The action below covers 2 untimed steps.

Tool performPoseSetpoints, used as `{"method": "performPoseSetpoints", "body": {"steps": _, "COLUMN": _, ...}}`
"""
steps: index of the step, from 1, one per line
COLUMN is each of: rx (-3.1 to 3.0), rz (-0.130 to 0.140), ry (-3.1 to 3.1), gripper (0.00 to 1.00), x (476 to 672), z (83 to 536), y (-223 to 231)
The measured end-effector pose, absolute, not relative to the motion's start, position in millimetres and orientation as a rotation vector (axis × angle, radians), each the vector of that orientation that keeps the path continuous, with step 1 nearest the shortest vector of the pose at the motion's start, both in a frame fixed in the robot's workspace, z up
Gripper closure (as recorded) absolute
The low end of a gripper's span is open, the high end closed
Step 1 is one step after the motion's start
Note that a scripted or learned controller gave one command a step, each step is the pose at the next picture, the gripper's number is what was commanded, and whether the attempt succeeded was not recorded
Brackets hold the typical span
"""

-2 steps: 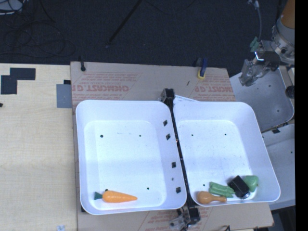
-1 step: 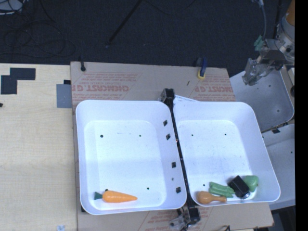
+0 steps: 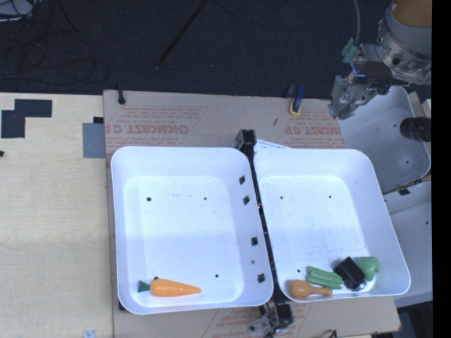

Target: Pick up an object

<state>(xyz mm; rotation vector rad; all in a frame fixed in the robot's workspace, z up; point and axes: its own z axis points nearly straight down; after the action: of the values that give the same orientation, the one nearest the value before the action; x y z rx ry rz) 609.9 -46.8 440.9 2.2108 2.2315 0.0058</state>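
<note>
A: Which step is in hand?

B: The approach, it is judged. The gripper is seen at the upper right, above the cardboard behind the bins and well apart from everything that could be picked. Nothing is seen between its fingers; how far they are parted cannot be told at this size.

A: Where are the things to be picked?

B: A toy carrot is seen lying flat near the front edge of the left bin, alone and clear of the walls on most sides. In the front right corner of the right bin, a cluster is found: a small orange pear-shaped piece, a green piece just beside it, a black block resting against or over the green, and a second green piece touching the block.

A: What is called for next?

B: A target must be chosen first. The carrot is judged the easier one, since it lies apart from anything else; a long reach across both bins would be needed. The cluster is nearer, but the pieces are crowded against the wall, so a clean closing around one of them is thought less likely. Either way, the gripper must be brought over the chosen piece, lowered with its fingers set across the narrow side, and closed before any lift.
</note>
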Motion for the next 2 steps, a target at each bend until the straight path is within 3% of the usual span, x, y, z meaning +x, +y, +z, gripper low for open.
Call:
{"method": "performPoseSetpoints", "body": {"steps": 1, "rx": 2.226, "rz": -0.009, "ry": 2.222, "gripper": 1.0, "x": 642.5, "z": 387.0, "y": -70.3}}
{"method": "performPoseSetpoints", "body": {"steps": 2, "rx": 2.225, "rz": -0.005, "ry": 2.222, "gripper": 1.0, "x": 629.7, "z": 389.3, "y": -88.5}}
